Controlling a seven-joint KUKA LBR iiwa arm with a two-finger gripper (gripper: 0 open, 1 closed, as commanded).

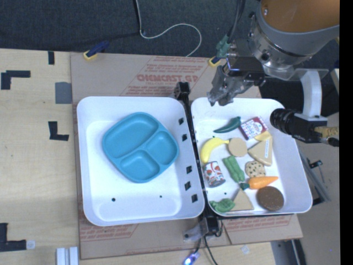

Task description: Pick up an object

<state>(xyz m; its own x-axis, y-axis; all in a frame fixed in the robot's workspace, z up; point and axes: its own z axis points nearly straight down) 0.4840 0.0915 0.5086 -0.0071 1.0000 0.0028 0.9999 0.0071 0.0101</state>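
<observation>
Toy food items are seen scattered in the right bin [292, 164] — a yellow banana [211, 147], a green pepper [228, 126], a small red-and-white carton [253, 127], a round tan cookie [238, 147], a cheese wedge [263, 152], a green pickle [234, 168], a cracker [255, 168], an orange carrot [261, 181], a brown round patty [271, 199], a red-and-white can [214, 173], a green leafy piece [223, 206] and a tan triangular slice [242, 200]. All of them are lying on the bin floor; none is lifted.

The hand [220, 97] is seen above the far left corner of the right bin, just beyond the pepper, apart from every item. Nothing is seen between its fingers; whether they are spread or pressed together cannot be told, as the tips are dark and blurred against the bin rim.

In the left bin [91, 148] a blue divided plate [140, 146] is lying flat, near the middle. Both bins are set on a cardboard sheet [160, 76] on the wooden tabletop [27, 164]. A white cable [165, 32] is looped on the dark floor behind — well apart from the bins.
</observation>
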